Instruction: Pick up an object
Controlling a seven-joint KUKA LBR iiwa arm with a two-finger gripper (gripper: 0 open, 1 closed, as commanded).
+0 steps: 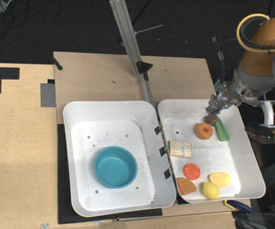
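The gripper [214, 109] was poised beside the orange ring [205, 130]; finger state was undeterminable, so a missed grasp was judged possible.

Even overhead light falls brightly on the two white bins [113, 111], washing their rims nearly featureless. Shadows are soft and short, hugging the objects just below the gripper [216, 107]. The floor behind the gripper is dim and nearly black. Focus is slightly soft and grainy throughout.
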